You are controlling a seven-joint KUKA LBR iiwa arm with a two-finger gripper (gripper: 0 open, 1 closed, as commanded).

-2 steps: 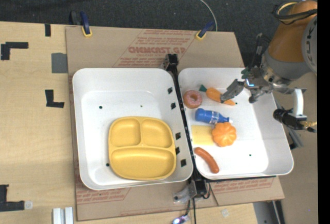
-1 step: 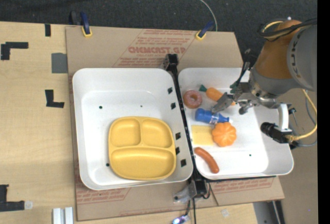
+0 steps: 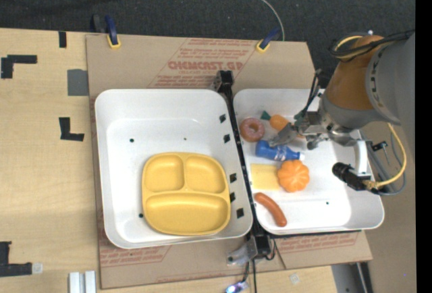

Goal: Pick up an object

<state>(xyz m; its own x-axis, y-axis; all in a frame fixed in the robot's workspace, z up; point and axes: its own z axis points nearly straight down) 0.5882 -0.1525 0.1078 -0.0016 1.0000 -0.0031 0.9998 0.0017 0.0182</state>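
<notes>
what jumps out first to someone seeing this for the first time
The big yellow divided tray in the left bin draws the eye first. Next comes the right bin, with its cluster of toy food: an orange pumpkin, a donut and a sausage, with the tool low over them.

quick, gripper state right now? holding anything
Gripper: cannot be told; it sits low in the right bin, over the blue object beside the small orange pumpkin.
</notes>
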